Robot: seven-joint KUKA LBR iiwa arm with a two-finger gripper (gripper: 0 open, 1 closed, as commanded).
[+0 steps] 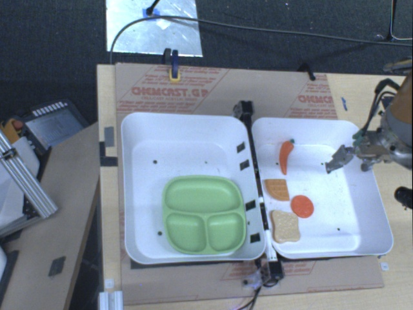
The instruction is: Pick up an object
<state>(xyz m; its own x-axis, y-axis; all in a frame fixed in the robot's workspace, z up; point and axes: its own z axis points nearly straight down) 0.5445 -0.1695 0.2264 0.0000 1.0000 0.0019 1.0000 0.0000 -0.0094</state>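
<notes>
Nearest, a pale bread slice (pixel 285 226) lies in the right white bin (pixel 368 237), beside a red tomato disc (pixel 302 206), tan cracker (pixel 277 189) and orange carrot (pixel 285 156). Over that bin's right side the hand (pixel 345 155) hovers; whether it is open, I cannot tell.

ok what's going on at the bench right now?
The arm's hand is over the right bin's right side, holding nothing. Four toy foods lie in that bin near its left wall: a carrot, a cracker, a tomato slice and a bread slice. None is being touched. The left bin holds a green divided tray. No pick has happened yet.
</notes>
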